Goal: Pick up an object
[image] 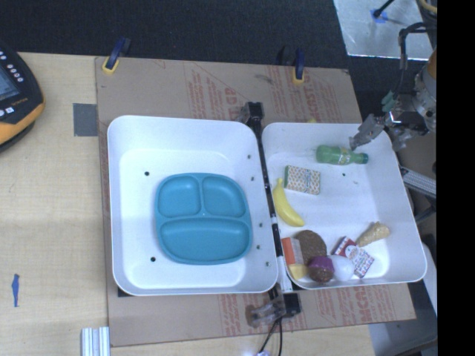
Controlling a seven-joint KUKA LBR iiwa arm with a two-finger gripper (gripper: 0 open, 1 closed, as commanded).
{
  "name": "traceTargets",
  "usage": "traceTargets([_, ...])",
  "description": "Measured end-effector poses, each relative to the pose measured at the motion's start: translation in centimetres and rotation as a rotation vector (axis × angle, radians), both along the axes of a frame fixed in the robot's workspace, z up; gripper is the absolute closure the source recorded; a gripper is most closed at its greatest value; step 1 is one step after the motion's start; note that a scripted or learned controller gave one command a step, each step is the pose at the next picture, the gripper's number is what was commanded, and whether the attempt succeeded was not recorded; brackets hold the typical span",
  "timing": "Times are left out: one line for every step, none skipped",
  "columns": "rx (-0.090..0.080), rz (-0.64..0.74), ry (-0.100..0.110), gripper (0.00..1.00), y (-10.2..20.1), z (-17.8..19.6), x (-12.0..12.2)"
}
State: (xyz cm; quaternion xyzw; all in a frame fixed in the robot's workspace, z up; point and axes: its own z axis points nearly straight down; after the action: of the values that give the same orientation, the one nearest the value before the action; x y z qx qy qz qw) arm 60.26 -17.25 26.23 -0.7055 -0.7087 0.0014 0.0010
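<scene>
1. A yellow and black handheld controller [13,95] lies at the far left edge of the wooden bench [52,221]; a grey patch of tape [84,119] sits just right of it, beside the cardboard sheet [223,87] under both bins.
2. The left bin [126,199] holds a blue divided plate [202,217], flat near its middle; two clamps, one yellow [113,56] and one blue [297,64], pin the cardboard's far edge.
3. The right bin [386,199] holds the clutter: a yellow banana [286,205] along its left wall; a small printed packet [303,179] just beside the banana's far end; a green bottle [340,155] lying on its side near the far wall.
4. Along the right bin's near edge sit a brown rounded item [310,243], a dark purple round item [321,268], a red and white packet [354,256] and a tan piece [373,233], the first three packed closely together.
5. The gripper [369,135] hangs at the bin's far right corner, tilted, its tip just beside the green bottle's cap end; how far its fingers stand apart cannot be told, and nothing shows between them.
</scene>
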Motion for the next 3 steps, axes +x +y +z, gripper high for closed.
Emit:
traceTargets([0.006, -0.002, 0.016, 0.00, 1.9, -7.9, -10.6])
traceTargets([0.004, 0.004, 0.006, 0.00, 6.0, -13.9, -9.2])
traceTargets([0.004, -0.001, 0.006, 0.00, 8.2, -17.3, -12.9])
